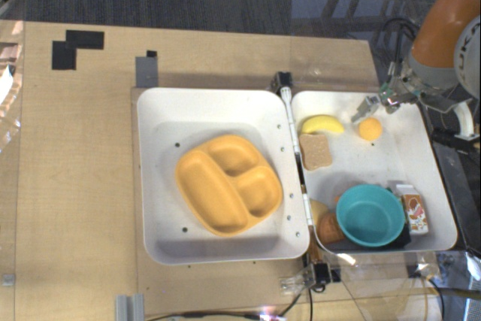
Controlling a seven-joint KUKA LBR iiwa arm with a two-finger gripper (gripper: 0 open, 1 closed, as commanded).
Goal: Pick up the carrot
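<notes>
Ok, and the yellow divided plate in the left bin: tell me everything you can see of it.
The yellow divided plate looks like smooth moulded plastic, mustard-yellow, with rounded corners. Raised ridges split it into three compartments: one long one on the camera view's left, two smaller on the right. It lies flat, right side up, turned at a slant, near the middle of the left bin. Nothing lies in its compartments, and nothing but the bin floor touches it.

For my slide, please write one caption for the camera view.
Gripper hovers near an orange fruit and banana in the right bin; yellow tray in left.
</notes>
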